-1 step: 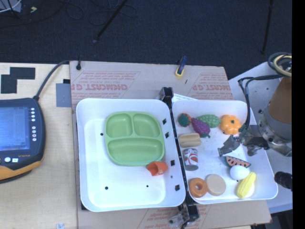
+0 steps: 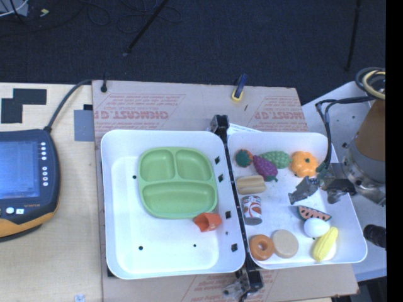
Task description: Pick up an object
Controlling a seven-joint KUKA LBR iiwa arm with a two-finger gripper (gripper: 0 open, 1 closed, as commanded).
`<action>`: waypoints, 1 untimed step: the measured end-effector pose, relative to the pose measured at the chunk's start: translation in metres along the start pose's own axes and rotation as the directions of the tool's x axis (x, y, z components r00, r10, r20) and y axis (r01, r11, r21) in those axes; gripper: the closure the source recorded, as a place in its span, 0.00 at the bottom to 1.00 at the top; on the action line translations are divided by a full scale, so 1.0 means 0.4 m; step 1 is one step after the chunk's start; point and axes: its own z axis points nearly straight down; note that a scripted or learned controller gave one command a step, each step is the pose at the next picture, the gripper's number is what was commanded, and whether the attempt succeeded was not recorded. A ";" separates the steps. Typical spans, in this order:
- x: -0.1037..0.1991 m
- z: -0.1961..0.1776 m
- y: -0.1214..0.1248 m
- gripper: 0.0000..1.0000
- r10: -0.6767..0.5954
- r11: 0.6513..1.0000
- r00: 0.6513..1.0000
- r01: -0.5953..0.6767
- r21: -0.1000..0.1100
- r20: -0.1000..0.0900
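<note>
Care is needed as the gripper (image 2: 310, 190), seemingly open and holding nothing, is lowered squarely onto the watermelon slice (image 2: 313, 214) just below it.

— Were the two shallow white bins (image 2: 119, 168) plastic?
— They looked so: smooth, faintly glossy, like the pale green divided plastic plate (image 2: 177, 182). Under them lay matt brown printed cardboard (image 2: 157, 109); the pale desk (image 2: 69, 231) looked like wood.

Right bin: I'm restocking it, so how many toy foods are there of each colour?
Right bin, by main colour:
Green: 2
Purple: 1
Orange: 2
Tan: 2
Red: 2
White: 1
Yellow: 1
Total: 11
</note>
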 end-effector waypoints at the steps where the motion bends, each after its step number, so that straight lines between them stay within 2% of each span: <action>1: 0.002 0.117 -0.011 0.00 0.000 1.000 1.000 0.000 0.004 -0.001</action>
